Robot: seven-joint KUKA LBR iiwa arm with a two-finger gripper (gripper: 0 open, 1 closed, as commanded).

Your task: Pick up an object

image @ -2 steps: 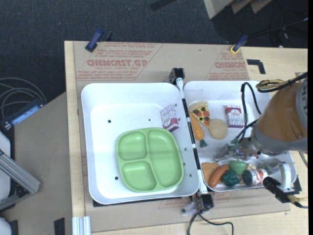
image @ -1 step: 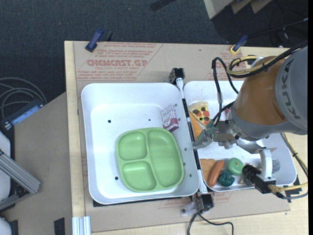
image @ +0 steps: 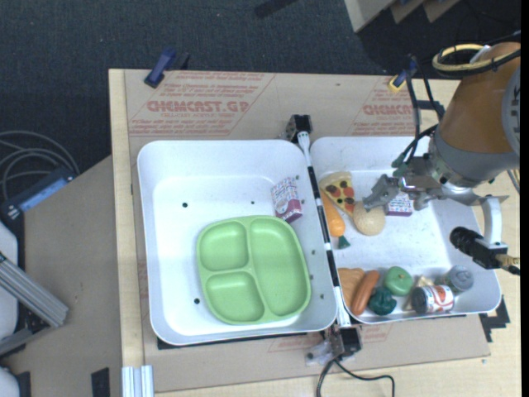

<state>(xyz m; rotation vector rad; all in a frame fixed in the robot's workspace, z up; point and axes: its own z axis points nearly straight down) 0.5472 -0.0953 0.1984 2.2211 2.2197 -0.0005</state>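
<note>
Several small objects lie in the right bin (image: 430, 151), and the gripper (image: 395, 195) hangs low over its upper middle, the grey arm (image: 475, 131) with its orange band reaching in from the right. Whether the fingers are apart or together I cannot tell, since they blur into the clutter beneath them. Just under the gripper sits a pale, rounded potato-like object (image: 369, 221), touching or nearly touching it, with a small purple-and-white carton (image: 400, 206) just beside. Left of these lie a pizza slice (image: 338, 191) and a carrot (image: 333, 216) along the bin's left wall. Along the near wall sit an orange piece (image: 357, 289), a green apple (image: 397, 280), a dark green object (image: 383, 303) and a small can (image: 435, 298). The left bin (image: 165, 180) holds a green divided plate (image: 250, 268) and, near its right wall, a small patterned carton (image: 286, 198).
</note>
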